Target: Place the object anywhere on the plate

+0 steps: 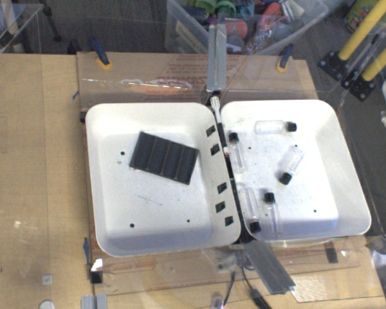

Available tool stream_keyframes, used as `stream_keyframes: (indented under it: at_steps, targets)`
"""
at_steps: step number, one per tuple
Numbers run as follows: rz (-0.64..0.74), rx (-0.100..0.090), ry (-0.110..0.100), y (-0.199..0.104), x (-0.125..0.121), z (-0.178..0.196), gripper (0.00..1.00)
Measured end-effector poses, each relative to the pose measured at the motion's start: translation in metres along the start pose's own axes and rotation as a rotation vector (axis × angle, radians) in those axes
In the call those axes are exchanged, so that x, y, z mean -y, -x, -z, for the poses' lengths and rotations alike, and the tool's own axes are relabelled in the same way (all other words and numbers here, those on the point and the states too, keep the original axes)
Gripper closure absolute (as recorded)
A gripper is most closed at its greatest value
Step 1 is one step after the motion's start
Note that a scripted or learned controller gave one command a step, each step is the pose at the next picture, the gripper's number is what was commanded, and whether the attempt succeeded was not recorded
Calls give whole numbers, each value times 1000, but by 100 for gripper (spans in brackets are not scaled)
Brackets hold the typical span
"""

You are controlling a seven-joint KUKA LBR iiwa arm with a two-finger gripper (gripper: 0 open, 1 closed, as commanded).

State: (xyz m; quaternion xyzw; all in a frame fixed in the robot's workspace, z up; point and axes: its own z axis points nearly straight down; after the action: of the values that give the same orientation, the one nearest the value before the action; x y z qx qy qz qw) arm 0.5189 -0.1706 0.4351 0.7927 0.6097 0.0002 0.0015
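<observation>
Nearest us, on the tabletop (32, 172), two shallow white bins sit side by side. In the right bin (328, 172), the task's things: small clear vials with black caps, all lying on their sides. Two of them (260, 210) lie close together in the near-left corner, hard by the divider. A tilted one (291, 164) lies further in, well apart from its neighbours, and that looks the easiest pick. Another lies against the divider and one more (273, 127) towards the far wall.

Over in the left bin (116, 230), the plate (164, 158): a flat dark rectangle, ridged into parallel strips, matte, lying skewed on the smooth white floor.

My judgement: nothing is lifted yet. Go for the lone vial, grasp across its round body rather than along it, because slick clear cylinders roll and squirt away. Then release it low over the plate, lined up with the ridges, so it settles.

Beyond the bins there are blue clamps and a clear tub of bright plastic toys (244, 8).
</observation>
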Motion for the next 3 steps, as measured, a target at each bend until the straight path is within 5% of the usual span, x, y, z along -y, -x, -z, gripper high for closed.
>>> stream_keyframes:
  at_steps: [1, 2, 3]
  targets:
    - [583, -2, -2, 30, 8, 1, 100]
    - [833, -2, -1, 62, 24, 1, 100]
    - [833, -2, -1, 62, 24, 1, 0]
